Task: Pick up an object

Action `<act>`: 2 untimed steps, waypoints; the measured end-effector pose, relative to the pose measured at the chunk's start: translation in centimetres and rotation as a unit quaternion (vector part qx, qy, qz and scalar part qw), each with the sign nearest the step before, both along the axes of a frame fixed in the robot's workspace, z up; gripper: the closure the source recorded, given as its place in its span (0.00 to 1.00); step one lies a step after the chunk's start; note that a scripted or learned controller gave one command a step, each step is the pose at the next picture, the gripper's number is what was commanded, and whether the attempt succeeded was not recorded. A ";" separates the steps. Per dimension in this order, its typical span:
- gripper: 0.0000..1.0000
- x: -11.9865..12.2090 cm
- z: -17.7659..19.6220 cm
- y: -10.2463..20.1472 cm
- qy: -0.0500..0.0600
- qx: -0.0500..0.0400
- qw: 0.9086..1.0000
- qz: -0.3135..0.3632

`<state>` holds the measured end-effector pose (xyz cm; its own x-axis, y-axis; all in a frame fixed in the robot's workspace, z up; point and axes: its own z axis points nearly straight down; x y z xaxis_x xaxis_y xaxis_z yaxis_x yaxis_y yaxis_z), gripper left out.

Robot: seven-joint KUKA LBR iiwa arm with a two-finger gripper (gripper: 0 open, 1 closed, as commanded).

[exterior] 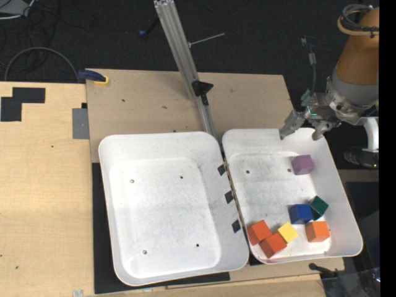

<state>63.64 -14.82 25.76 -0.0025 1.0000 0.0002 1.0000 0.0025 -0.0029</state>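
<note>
The right bin [272, 147] holds several small blocks. A purple block [302, 164] lies near its far right side. Along the near edge sit a blue block [301, 213], a dark green block [319, 206], an orange block [317, 231], a yellow block [288, 232] and two red-orange blocks [266, 238]. My gripper [304, 129] hangs above the bin's far right corner, up and slightly right of the purple block. Its two fingers are spread apart with nothing between them.
The left bin [162, 203] lies beside the right one, joined by black clips [228, 196]. A slanted aluminium rail [183, 60] rises behind the bins. The arm's orange-banded wrist [357, 60] fills the upper right. A wooden bench surface [37, 184] extends to the left.
</note>
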 end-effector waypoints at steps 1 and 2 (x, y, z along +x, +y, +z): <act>0.00 1.4 -15.2 4.6 0.004 0.001 1.000 0.000; 1.00 1.5 -13.7 4.3 0.001 0.000 1.000 -0.002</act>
